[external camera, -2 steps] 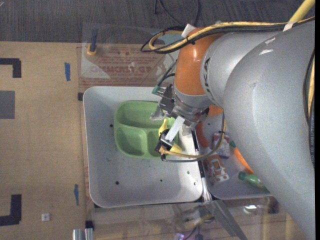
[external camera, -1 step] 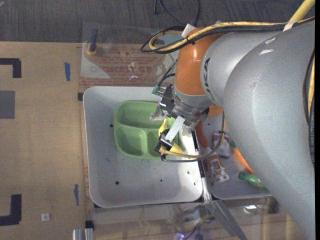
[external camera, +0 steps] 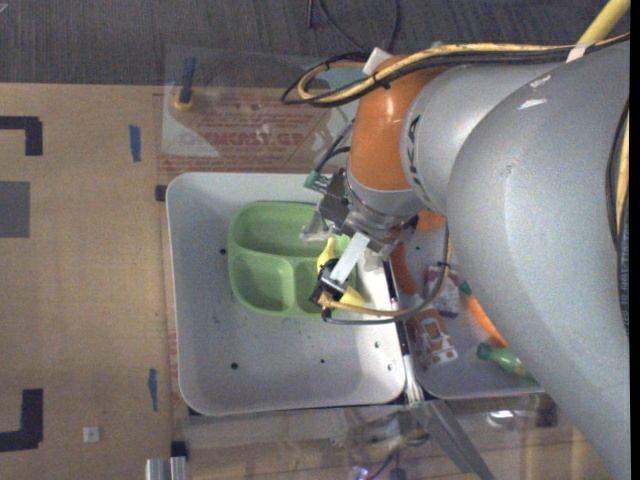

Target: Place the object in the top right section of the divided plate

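From the camera view, my claw (external camera: 325,233) hangs over the right side of the green plate (external camera: 262,268). The plate lies in the left bin (external camera: 280,368) on the desk (external camera: 80,268). My own wrist covers the tip, so I cannot tell whether the claw is released, clenched, or grasping anything.

A yellow bit (external camera: 330,257) peeks out just under the claw, at the plate's right rim. I take it for the object, though I cannot be sure. Nor can I tell whether it rests in a section or hangs above one.

What I see of it is small and bright yellow, with its shape mostly hidden. I judge it light and probably stiff, perhaps smooth enough to slip. A hold across its narrow middle, squarely and not by an end, would suit it. A gentle squeeze should do.

The plate is pale green, with one wide section above and two smaller ones below. The right bin (external camera: 455,376) holds an orange piece (external camera: 482,318) and a packet (external camera: 437,336).
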Controlling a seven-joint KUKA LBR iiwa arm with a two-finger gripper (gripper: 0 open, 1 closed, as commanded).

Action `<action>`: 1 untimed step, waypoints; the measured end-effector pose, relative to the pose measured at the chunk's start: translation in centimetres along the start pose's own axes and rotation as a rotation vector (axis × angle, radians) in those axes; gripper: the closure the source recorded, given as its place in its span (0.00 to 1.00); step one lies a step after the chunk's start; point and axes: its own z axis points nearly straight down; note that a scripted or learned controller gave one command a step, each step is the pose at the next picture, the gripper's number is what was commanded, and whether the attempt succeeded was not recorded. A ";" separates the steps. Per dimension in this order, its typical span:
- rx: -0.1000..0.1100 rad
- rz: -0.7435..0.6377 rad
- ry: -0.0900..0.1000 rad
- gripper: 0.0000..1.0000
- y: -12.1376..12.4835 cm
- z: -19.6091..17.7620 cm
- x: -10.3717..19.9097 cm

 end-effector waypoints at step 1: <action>0.000 0.000 0.000 0.00 0.0 0.0 0.0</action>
